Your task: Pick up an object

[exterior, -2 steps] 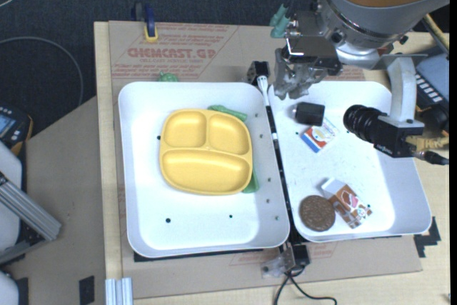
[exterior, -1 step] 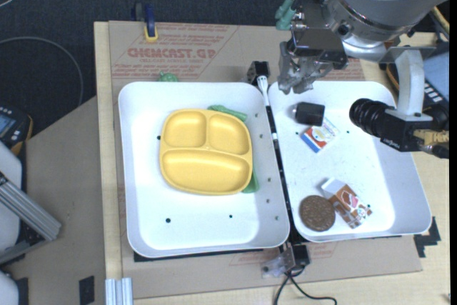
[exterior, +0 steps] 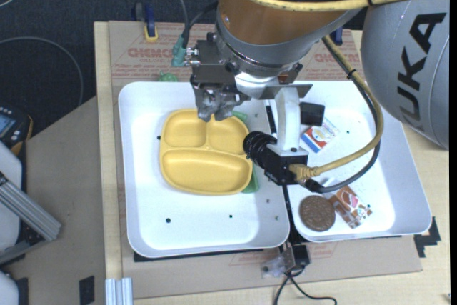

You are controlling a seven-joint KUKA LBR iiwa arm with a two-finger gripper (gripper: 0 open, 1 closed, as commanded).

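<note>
Position: gripper (exterior: 214,108) over far rim of yellow divided plate (exterior: 203,162) | grip state: cannot be determined | plate lies in left bin (exterior: 143,225), green item (exterior: 251,184) under its right edge | right bin (exterior: 407,203): brown disc (exterior: 316,213), snack packet (exterior: 352,206)

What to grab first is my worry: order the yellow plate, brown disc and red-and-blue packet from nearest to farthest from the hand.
1. yellow plate, left bin, under the hand.
2. red-and-blue packet, right bin, farther back.
3. brown disc, right bin, front.
</note>
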